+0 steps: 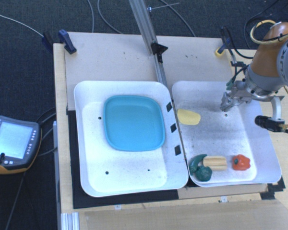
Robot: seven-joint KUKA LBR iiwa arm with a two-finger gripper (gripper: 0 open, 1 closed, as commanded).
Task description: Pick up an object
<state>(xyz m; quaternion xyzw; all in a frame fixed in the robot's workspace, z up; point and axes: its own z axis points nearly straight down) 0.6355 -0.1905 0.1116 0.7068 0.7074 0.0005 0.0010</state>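
- The hand (226, 105) hangs over the far part of the right bin (259, 143); I cannot tell its grip state.
- Yellow piece (188, 117) lies at that bin's left wall.
- Green vegetable (199, 167), tan block (215, 163) and red pepper (240, 162) line its near edge.
- A blue plate (133, 122) sits in the left bin (89, 143).

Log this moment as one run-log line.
gripper: over right bin, holding nothing | yellow piece: near divider | green, tan, red items: front edge | blue plate: left bin

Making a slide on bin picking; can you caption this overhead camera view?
Gripper poised over the right bin holding four small objects; blue plate in the left bin.
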